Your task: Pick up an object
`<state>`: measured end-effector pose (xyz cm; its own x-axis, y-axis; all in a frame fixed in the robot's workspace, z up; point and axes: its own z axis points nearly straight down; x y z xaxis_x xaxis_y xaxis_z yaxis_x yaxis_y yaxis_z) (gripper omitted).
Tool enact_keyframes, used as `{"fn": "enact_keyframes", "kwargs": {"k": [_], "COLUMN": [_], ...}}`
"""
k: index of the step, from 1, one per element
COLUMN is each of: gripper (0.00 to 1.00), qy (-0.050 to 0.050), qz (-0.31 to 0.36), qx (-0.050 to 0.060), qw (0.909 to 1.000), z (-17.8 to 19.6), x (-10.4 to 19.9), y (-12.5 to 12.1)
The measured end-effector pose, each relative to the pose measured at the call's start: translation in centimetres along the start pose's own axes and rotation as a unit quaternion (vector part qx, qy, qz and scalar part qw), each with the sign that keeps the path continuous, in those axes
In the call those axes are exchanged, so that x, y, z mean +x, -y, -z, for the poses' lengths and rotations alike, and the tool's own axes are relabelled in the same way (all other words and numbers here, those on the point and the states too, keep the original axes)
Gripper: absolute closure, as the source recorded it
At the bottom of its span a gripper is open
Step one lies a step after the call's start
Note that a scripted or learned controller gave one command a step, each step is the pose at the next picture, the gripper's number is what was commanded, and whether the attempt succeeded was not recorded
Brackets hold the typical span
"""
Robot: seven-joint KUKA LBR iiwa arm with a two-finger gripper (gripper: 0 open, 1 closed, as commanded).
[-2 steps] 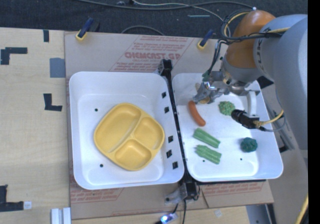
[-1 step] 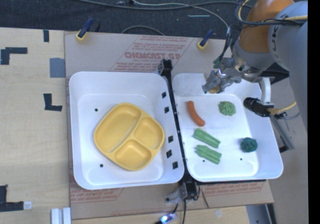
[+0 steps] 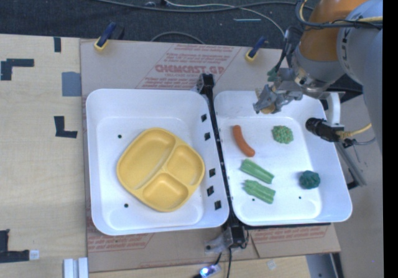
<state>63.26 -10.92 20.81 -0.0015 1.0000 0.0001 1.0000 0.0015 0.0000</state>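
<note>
Above the far edge of the right bin (image 3: 323,205) hangs the gripper (image 3: 267,105), and between its fingers I see a small orange-brown object (image 3: 268,107); the view is too small to say what this object is, but the fingers are closed around it and it is lifted off the bin floor. Behind the gripper, to the right, rises the grey arm (image 3: 348,28) with its orange band. On the white floor of the same bin, just near of the gripper and a little left, lies an orange carrot (image 3: 243,140), set at a slant. Right of the carrot sits a light green broccoli piece (image 3: 282,134). Nearer to the camera lie two green pods (image 3: 257,171), one beside the other, and well to their right rests a dark green broccoli piece (image 3: 309,179). Beside this bin, touching it along a black divider, stands the left bin (image 3: 102,165), and in its middle lies a yellow divided plate (image 3: 161,168) with three compartments
</note>
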Motion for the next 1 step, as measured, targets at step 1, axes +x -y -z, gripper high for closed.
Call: {"fn": "enact_keyframes", "kwargs": {"k": [1], "gripper": [1.0], "qy": [0.0], "qz": [0.002], "qx": [0.001], "qw": [1.0], "z": [0.24], "x": [6.26], "y": [0.97]}}
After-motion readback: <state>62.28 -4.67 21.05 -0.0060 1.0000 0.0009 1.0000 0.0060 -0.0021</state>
